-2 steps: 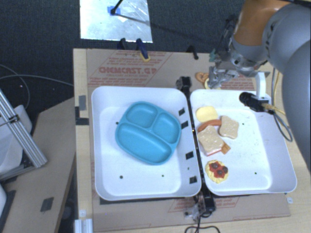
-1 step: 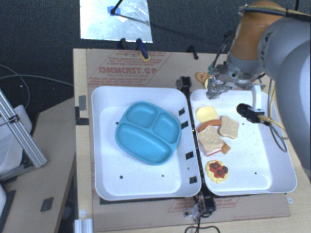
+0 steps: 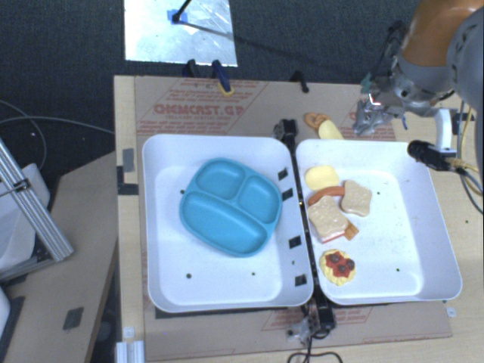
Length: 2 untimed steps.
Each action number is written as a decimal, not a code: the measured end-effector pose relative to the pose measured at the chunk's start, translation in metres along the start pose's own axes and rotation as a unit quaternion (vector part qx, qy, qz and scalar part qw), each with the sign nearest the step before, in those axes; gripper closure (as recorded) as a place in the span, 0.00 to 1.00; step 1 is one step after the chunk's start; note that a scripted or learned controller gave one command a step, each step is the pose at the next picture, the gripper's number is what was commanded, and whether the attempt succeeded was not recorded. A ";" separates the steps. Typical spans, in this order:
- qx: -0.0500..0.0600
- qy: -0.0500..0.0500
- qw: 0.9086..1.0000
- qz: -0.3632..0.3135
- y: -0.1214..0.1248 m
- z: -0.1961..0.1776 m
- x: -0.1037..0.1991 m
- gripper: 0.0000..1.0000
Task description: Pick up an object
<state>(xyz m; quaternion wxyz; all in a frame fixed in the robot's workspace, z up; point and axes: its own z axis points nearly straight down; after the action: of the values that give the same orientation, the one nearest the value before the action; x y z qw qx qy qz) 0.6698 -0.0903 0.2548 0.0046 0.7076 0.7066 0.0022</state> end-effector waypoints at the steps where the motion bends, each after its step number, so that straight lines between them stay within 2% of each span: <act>1: 0.005 0.001 1.000 -0.001 -0.002 0.041 -0.014 1.00; 2: 0.009 0.002 1.000 -0.001 -0.005 0.143 -0.019 1.00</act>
<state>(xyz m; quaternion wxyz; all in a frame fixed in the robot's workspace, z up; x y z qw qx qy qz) 0.6660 -0.1095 0.1117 -0.0031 0.7072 0.7070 -0.0023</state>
